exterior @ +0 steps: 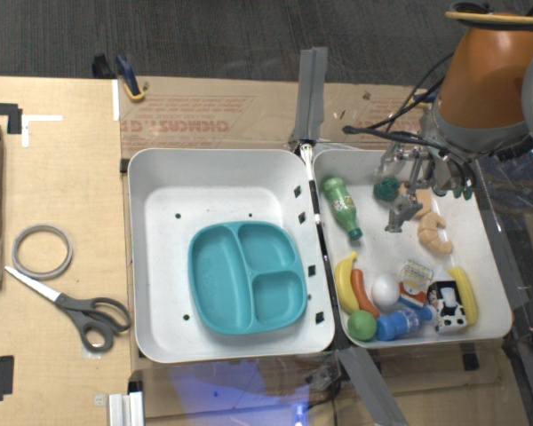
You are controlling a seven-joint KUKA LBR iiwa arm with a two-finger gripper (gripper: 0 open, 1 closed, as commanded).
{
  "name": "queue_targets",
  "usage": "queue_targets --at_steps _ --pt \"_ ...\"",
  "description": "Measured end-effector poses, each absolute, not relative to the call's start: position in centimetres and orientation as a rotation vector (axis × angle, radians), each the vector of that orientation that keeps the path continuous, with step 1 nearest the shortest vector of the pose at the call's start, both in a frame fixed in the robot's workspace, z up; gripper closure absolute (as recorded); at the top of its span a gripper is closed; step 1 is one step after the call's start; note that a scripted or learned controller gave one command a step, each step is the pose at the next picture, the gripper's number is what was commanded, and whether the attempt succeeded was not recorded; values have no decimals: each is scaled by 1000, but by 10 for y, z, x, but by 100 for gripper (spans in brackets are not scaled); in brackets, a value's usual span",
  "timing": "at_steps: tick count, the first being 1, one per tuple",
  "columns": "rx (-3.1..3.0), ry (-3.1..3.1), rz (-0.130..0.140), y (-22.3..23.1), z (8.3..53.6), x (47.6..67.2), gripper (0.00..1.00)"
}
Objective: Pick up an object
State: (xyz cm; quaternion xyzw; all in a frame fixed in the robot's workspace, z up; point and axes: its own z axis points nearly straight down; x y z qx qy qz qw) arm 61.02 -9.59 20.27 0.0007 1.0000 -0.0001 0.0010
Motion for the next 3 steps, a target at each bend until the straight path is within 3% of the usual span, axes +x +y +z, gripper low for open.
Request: queue_targets --at_steps 1,2,3 --pt "-232 3129 -1 -96 93 613 0" --pt "-131 3133 -3 -223 131 582 0" --pt "38 3104 -19 -208 108 539 0"
